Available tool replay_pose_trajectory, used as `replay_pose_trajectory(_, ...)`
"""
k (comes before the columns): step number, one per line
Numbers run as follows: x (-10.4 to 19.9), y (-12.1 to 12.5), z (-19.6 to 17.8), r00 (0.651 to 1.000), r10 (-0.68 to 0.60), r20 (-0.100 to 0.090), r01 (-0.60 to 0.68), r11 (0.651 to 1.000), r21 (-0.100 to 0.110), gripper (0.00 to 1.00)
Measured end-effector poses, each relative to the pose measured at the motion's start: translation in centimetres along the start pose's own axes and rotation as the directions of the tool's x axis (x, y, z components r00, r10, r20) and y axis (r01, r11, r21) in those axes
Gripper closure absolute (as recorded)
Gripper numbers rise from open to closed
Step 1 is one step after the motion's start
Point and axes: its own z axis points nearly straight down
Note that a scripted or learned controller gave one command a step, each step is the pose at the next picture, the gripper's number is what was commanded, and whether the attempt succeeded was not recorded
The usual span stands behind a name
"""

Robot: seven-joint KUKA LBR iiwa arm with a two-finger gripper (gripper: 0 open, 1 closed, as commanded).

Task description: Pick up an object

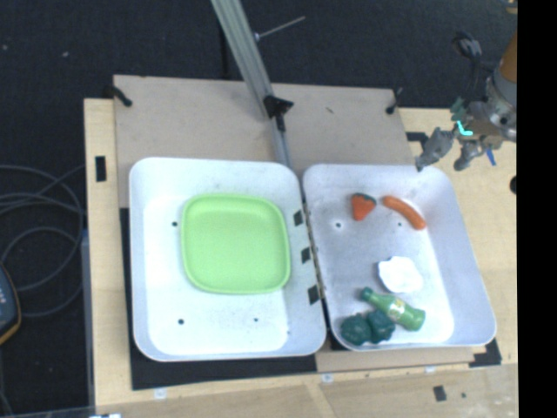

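Here, nearest the camera in the right-hand shallow white bin (466, 259), lie one dark green lumpy toy (366, 327) and one green plastic bottle with a yellow-green cap (396, 309), touching each other. Just beyond sits one white crumpled lump (400, 274). Farther back are one small red-orange toy with a green top (363, 205) and one orange sausage-shaped piece (406, 212), close together. The left-hand white bin (152, 233) holds one flat light-green square plate (235, 243). My gripper (446, 151) hangs past the right bin's far corner, fingers spread apart and holding nothing, with no object beneath them. One grey metal pole (248, 55) slants behind both bins.
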Motion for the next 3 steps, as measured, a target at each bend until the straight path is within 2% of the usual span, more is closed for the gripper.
replay_pose_trajectory(1, 0.0, 0.0, 0.0, 1.0, 0.0, 0.0, 0.0, 1.0, 0.0, 0.0)
replay_pose_trajectory(2, 0.0, -1.0, 5.6, 1.0, 0.001, 0.0, -0.001, 1.0, 0.005, 0.0)
replay_pose_trajectory(3, -0.9, -0.6, 10.5, 1.0, 0.001, 0.0, -0.001, 1.0, 0.004, 0.0)
